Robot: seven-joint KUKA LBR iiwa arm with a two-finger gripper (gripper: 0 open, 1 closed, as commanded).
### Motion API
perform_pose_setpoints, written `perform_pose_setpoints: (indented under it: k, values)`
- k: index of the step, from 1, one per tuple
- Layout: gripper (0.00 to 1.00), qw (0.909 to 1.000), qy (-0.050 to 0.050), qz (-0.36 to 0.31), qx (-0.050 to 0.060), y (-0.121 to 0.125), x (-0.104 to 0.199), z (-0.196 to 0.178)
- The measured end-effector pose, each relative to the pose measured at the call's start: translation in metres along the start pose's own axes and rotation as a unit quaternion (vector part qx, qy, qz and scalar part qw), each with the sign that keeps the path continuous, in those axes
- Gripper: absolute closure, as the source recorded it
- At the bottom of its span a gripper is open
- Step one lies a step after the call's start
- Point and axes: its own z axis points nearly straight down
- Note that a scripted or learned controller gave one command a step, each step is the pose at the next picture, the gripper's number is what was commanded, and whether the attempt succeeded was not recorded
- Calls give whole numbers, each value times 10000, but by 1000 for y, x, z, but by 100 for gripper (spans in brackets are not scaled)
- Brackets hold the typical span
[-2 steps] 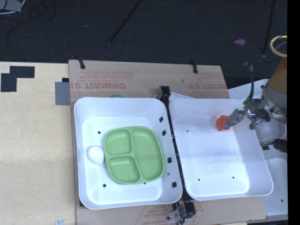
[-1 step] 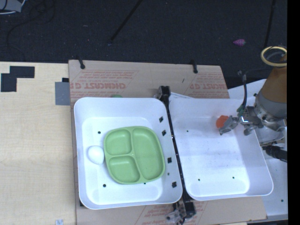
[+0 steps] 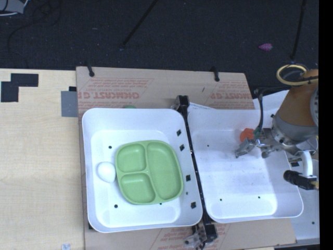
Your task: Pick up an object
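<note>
The hand [image 3: 244, 151] hovers low in the right bin [image 3: 244, 202], its fingers seemingly parted and gripping nothing, just beside a small orange-red object [image 3: 246, 134], while a green divided tray [image 3: 149, 171] and white egg [image 3: 106, 171] sit in the left bin [image 3: 132, 120].

Single fixed camera, mounted above the bench [image 3: 41, 155], angled down at a slant. Both white bins are framed side by side: left bin [image 3: 99, 124], right bin [image 3: 229, 202]. Dark floor is seen beyond the far edge. The arm [image 3: 299, 111] is seen entering from the right.
</note>
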Motion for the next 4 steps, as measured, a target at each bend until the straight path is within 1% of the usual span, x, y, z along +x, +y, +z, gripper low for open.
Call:
perform_pose_setpoints:
  k: [1,2,3,4]
  values:
    - [0,10000,-3,8,-8,0,1,29]
    - [100,10000,-7,13,-18,0,1,17]
    - [100,10000,-16,28,-40,-7,-1,-29]
    - [100,10000,-14,-7,-42,-6,4,-73]
